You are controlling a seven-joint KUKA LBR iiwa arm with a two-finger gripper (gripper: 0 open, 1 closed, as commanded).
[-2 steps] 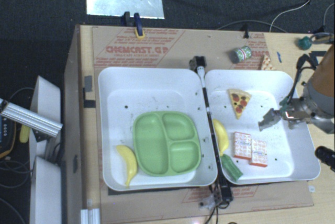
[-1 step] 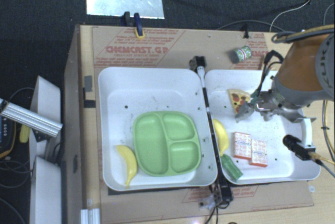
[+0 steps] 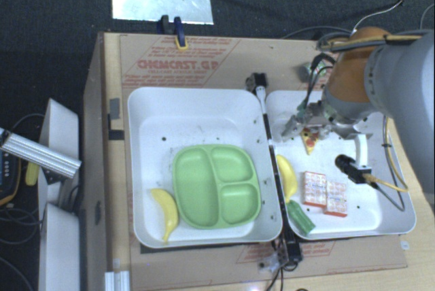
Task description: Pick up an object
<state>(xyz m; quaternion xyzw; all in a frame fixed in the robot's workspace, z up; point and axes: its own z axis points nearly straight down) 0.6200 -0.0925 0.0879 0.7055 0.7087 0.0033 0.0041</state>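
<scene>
1. Overall, two shallow white bins stand side by side on the bench: the left bin (image 3: pixel 146 147) and the right bin (image 3: pixel 394 211).
2. One green divided plate (image 3: pixel 216 186) lies in the left bin, in its lower half. It has three compartments, and nothing lies in them.
3. One yellow banana (image 3: pixel 166 213) lies in the left bin, just beside the lower left edge of the plate.
4. One more yellow banana-like piece (image 3: pixel 287 176) lies in the right bin, against the wall that it shares with the left bin. So I count two yellow fruit pieces in total, one in each bin.
5. One green flat block (image 3: pixel 300 217) lies in the lower left corner of the right bin, just below the yellow piece.
6. Two small white and red cards (image 3: pixel 325 193) lie side by side near the middle of the right bin, touching or nearly touching each other.
7. One small red and yellow object (image 3: pixel 310 141) lies in the upper part of the right bin, directly under the gripper.
8. One gripper (image 3: pixel 307 125) is low over the upper left part of the right bin, at the end of the grey arm (image 3: pixel 401 79) with the orange band. How far it is open I cannot tell, and I cannot see any object held in it.
</scene>
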